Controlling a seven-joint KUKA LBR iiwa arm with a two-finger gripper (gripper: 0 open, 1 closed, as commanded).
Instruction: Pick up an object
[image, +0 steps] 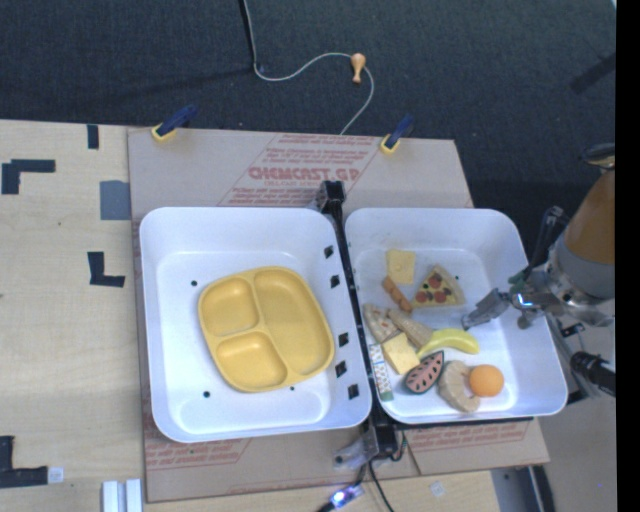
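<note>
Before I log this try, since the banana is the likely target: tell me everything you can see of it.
The banana is a small yellow curved piece, toy-like and smooth as plastic, lying flat in the right bin among the other play food. Its ends point left and right, and its left tip looks darker. A yellow cheese block sits at its lower left, the watermelon slice just below it. The gripper hovers above and to its right, not touching it.

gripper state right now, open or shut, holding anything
Two-finger gripper: over the right white bin, just above the yellow banana; nothing seen between its fingers; open or shut cannot be told.
</note>
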